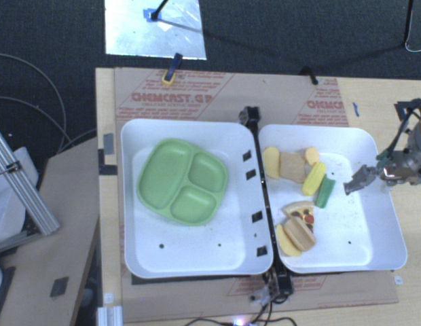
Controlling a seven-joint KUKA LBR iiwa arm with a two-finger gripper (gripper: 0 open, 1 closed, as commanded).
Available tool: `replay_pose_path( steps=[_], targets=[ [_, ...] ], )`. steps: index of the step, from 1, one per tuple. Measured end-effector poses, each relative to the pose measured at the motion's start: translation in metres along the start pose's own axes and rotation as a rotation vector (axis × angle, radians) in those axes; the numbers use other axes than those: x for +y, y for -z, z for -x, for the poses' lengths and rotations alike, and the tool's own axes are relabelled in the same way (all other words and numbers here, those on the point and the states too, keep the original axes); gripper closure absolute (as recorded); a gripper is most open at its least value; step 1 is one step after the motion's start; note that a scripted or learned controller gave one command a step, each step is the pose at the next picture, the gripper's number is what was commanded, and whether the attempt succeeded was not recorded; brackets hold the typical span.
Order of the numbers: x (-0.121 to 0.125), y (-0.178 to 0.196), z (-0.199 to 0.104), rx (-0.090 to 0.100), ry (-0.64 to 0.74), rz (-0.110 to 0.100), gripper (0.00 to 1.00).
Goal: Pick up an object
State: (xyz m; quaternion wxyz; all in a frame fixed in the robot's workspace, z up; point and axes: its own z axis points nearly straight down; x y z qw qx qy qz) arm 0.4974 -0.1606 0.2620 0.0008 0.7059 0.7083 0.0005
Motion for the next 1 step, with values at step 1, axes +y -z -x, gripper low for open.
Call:
replay_pose_path(
  steps=[1],
  targets=[
    [-0.0016,-0.1552,0.0231,0.002,-0.004,-0.009,0.0]
  ],
)
